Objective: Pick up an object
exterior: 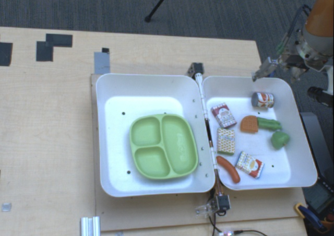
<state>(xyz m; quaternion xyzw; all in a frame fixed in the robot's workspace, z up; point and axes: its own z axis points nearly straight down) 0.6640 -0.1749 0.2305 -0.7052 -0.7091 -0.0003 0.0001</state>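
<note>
Gripper point(270, 69) poised over the far edge of the right bin point(293, 163), too blurred to tell whether wide or narrow. Nearest thing to pick: small can point(263, 100), lying on its side in the bin's far corner, just nearward of the gripper, long axis roughly left to right

Can point(263, 100) on its side; right bin point(297, 125)
</note>
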